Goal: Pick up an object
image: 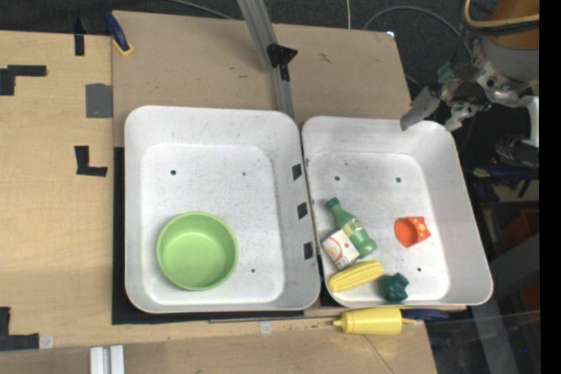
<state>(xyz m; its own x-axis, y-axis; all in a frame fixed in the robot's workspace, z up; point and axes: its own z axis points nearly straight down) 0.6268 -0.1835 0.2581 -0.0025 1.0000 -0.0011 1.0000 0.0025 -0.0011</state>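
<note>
1. Camera view showed the gripper (pixel 436 107) hanging at the upper right corner of the right bin (pixel 456 215), above its rim and well apart from everything inside. Whether it was open or shut could not be told, as it was small and blurred; nothing was seen held in it.
2. Candidates for picking lay in the lower half of that bin: a green bottle (pixel 348 226) lying at a slant, a small can (pixel 340 250) touching its lower end, a yellow corn cob (pixel 355 276) just below the can, a dark green piece (pixel 394 286) beside the cob's right end, and an orange piece (pixel 412 230) lying apart to the right.
3. The orange piece looked the easiest target, since it lay clear of its neighbours. It was probably light, hard toy plastic, stiff and a little slippery, best taken across its narrow middle.
4. The bottle, can and cob crowded together, so a grasp there risked nudging a neighbour. The bottle's neck seemed the likeliest hold.
5. Both bins were shallow, white, speckled, with rounded corners and smooth walls.
6. The left bin (pixel 140 188) held a round, glossy green bowl (pixel 197 250) near its lower left.
7. A yellow bottle (pixel 372 321) lay on the bench outside the right bin's lower edge.
</note>
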